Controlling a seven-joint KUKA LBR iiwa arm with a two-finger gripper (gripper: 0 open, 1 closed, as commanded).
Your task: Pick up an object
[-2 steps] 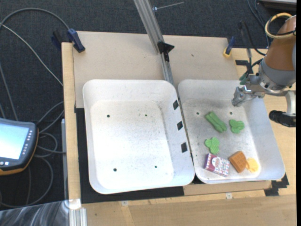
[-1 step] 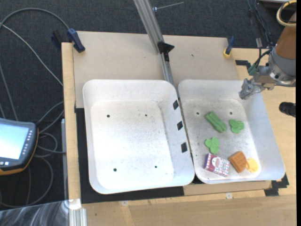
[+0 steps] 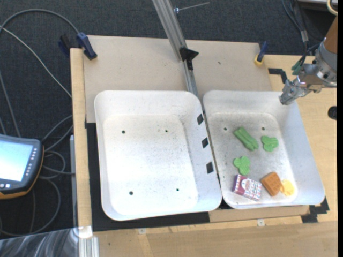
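Carton (image 3: 246,187), orange block (image 3: 271,183), yellow piece (image 3: 288,187) crowd right bin's (image 3: 305,149) near corner; risk: double grab. Hand (image 3: 290,96) at far rim, grip unreadable.

Two white bins (image 3: 107,106); three green toys (image 3: 245,137), one carton (image 3: 246,187), one orange block (image 3: 271,183), one yellow piece (image 3: 288,187).

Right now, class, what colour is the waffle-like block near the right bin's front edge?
Orange. The waffle block shows best in the camera view.

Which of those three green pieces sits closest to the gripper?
The small rounded green piece, rightmost of the three, lies nearest the gripper; the long one is beside it.
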